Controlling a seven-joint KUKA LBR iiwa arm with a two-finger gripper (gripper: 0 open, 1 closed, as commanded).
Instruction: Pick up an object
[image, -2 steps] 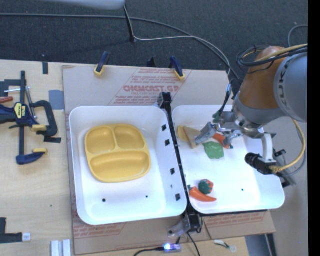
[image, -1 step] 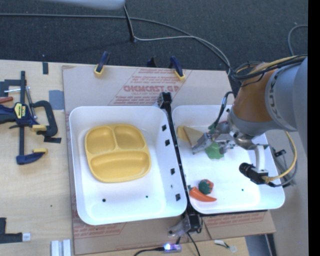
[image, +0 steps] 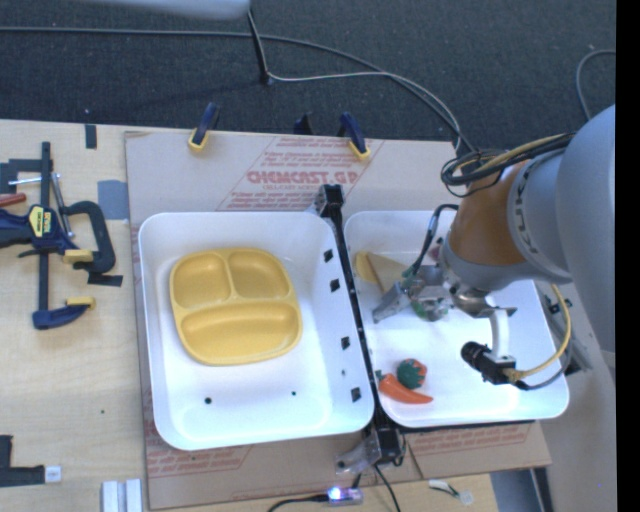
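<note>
In the right bin (image: 530, 400), an orange carrot-shaped toy (image: 404, 394) lies near the front left corner. A small green and red round piece (image: 411, 373) touches its top. A pale yellow wedge (image: 366, 268) rests against the bin's left wall near the back. My gripper (image: 397, 299) hangs low over the bin's left half, just right of and below the wedge and well above the carrot in the picture. Nothing can be made out in its grasp.
The left bin (image: 160, 400) holds a yellow divided plate (image: 236, 305). A black divider rail (image: 348, 310) runs between the bins. Blue clamps (image: 50, 250) lie on the bench at far left. The arm's cables (image: 520, 370) loop over the right bin's right side.
</note>
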